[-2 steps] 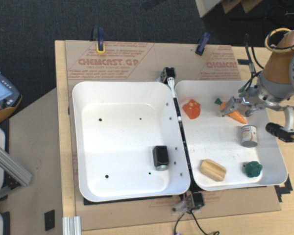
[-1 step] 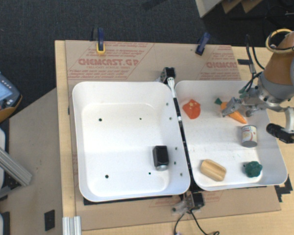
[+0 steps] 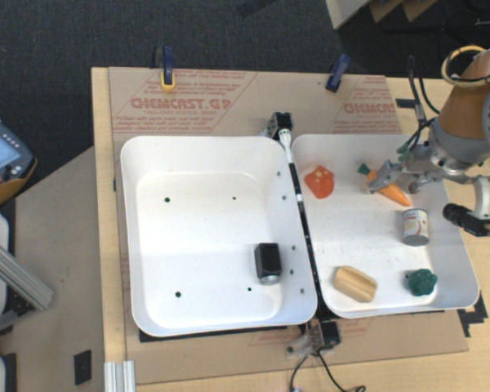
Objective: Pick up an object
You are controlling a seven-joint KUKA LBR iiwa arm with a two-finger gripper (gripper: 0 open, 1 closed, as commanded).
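Dark carpet surrounds a cardboard-topped worktop (image 3: 229, 96) carrying two shallow white bins side by side. Low over the far right part of the right-hand bin (image 3: 449, 280) hangs the grey arm's pincer (image 3: 404, 174), just above an orange carrot-shaped toy with a green top (image 3: 389, 188). Whether the pincer is spread or pinching cannot be told, since the wrist body hides it.

Judging by its closeness, the carrot toy is the likely target. It lies flat and slanted, tapering to a point, smooth and probably plastic. Such a narrow, tapered shape could squirt sideways if squeezed off-centre, or the pincer could close on air beside it.

Elsewhere in that bin lie an orange-red strawberry-like toy (image 3: 319, 182), a small silver can on its side (image 3: 415, 226), a tan bread-shaped block (image 3: 355, 283) and a dark green lumpy toy (image 3: 421, 282). A small black box (image 3: 268, 262) sits in the left-hand bin (image 3: 147, 178).
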